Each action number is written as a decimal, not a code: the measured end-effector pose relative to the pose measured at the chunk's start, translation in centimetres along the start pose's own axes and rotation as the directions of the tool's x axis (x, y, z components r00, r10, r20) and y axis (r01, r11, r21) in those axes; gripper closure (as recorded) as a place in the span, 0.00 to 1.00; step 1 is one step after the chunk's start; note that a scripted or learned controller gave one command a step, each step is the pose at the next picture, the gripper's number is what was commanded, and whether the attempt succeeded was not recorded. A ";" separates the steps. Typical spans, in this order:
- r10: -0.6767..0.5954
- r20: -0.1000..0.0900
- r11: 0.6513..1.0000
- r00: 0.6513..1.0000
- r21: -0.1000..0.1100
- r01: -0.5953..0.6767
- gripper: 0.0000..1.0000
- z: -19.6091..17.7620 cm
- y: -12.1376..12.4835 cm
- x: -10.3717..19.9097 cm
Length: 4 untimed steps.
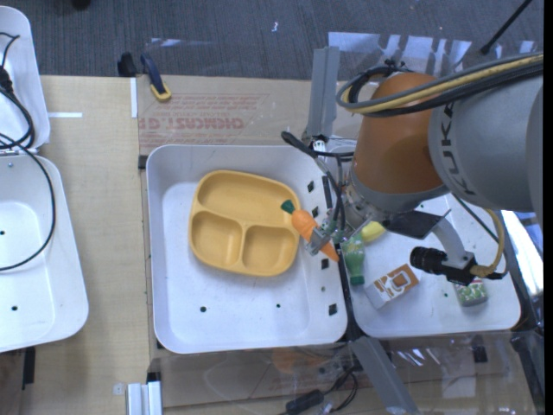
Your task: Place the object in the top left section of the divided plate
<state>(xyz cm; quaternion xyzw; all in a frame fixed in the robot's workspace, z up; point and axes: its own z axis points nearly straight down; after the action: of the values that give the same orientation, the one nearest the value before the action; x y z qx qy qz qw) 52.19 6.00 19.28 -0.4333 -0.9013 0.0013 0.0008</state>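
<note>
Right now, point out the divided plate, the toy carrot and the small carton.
divided plate point(226, 195), camera view, floor of its large top section.
toy carrot point(303, 222), camera view, orange body.
small carton point(391, 285), camera view, printed face.

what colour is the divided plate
Yellow-orange, a mustard tone; the divided plate shows clearly in the camera view.

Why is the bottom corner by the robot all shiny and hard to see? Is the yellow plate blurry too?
In the camera view, clear plastic sheeting below the right bin catches the light, so it glares. The yellow divided plate looks sharp and evenly lit with a soft shadow beneath, while the big arm, close to the camera, looks slightly soft.
</note>
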 end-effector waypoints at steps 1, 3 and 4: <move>0.140 0.001 0.990 0.990 0.000 -0.140 1.00 0.3 1.4 -5.2; -0.212 0.004 0.977 0.977 -0.003 0.212 1.00 -13.8 2.0 -7.4; -0.060 0.000 0.998 0.998 0.000 0.060 1.00 -4.8 -0.7 -0.4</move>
<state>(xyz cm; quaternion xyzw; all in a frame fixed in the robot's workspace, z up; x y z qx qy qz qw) 51.89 5.30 24.03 -0.4060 -0.9139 0.0013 0.0010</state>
